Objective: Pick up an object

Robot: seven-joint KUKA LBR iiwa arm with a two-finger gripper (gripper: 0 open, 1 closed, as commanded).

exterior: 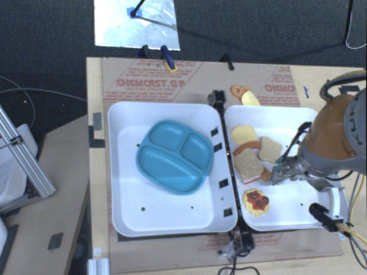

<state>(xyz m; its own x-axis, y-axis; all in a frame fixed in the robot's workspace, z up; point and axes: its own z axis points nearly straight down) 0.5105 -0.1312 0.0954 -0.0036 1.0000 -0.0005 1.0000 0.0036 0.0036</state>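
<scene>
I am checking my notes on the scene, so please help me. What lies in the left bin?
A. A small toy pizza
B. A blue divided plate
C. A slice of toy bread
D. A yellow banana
B: the blue divided plate lies alone in the left bin, while the bread slices and the small pizza lie in the right bin.

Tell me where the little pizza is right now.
The little pizza lies in the right bin, near its front edge, just below the bread slice and to the lower left of the gripper.
</scene>
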